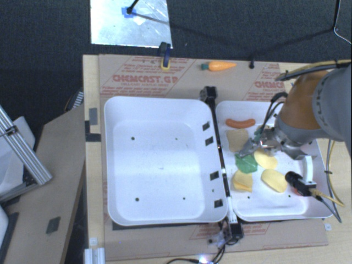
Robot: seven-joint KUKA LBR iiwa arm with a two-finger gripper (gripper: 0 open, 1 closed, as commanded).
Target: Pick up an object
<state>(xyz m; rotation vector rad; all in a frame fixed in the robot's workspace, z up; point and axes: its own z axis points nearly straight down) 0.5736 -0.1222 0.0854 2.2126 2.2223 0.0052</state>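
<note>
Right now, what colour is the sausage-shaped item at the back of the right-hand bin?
Orange-red; the sausage-shaped item shows clearly in the camera view.

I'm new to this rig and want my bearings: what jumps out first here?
The grey arm with its orange band reaches in from the right, its claw low over a green piece in the right bin. Yellow pieces and a sausage lie there too. A carrot rests outside, behind the bins.

One fixed camera looks down at a slant from above on two shallow white plastic bins [159, 164], fairly near.
</note>
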